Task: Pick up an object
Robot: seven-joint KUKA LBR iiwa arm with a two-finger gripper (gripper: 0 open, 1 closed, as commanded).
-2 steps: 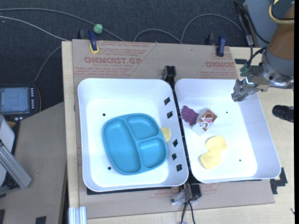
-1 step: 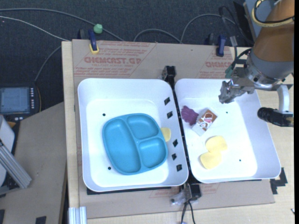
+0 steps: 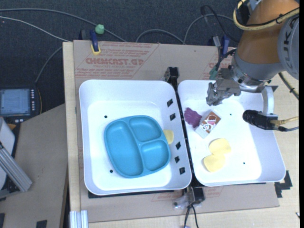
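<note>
Two bins side by side on the bench: left bin, right bin. In the left bin, a tray, with a small piece just beside its right edge. In the right bin, a figure beside a packet; nearer the front, two slices touching. Gripper above the right bin, behind the packet

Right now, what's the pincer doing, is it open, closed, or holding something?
Pincer: cannot be told whether open or closed; nothing visible in its grip. It hangs over the right bin, above the purple object and the small packet.
</note>
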